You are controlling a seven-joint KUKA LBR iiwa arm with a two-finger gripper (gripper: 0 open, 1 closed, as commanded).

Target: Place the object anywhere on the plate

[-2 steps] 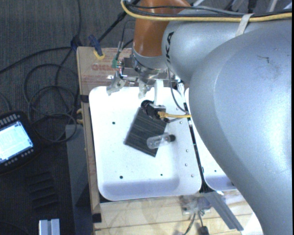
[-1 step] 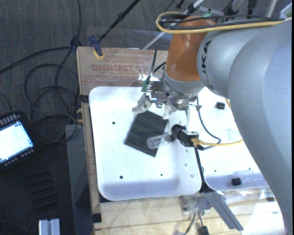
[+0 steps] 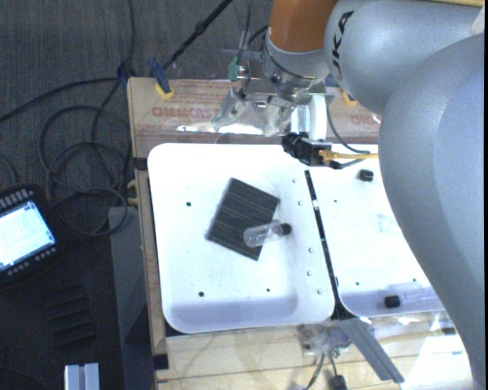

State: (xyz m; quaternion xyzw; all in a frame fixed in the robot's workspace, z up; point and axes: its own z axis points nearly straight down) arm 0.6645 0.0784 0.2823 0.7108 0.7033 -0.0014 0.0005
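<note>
While the grey arm (image 3: 423,96) sweeps in from your right with its orange band (image 3: 305,10) near the top edge, the end effector (image 3: 268,112) sits over the far edge of the bench (image 3: 195,108), beyond the back rim of the left bin (image 3: 179,283) and well apart from anything in it. You cannot tell from this slant how its gripping parts stand, since they blend into the metal hardware and the glare there, and no item can be made out in its grasp. Look to the middle of the left bin and you will find the dark ribbed plate (image 3: 242,218), a flat square turned at an angle to the bin walls. The object (image 3: 265,234), a small clear tube with a dark cap at its right end, lies on its side across the plate's lower right corner, touching it and reaching a little past its edge onto the white floor. Your right bin (image 3: 366,242) is largely covered by the arm; a small dark piece (image 3: 365,175) lies near its back rim and another (image 3: 392,301) near its front. On the floor to the left of the bench lies a handheld pendant (image 3: 16,236) with a lit screen, among loose black cables (image 3: 81,161).
</note>
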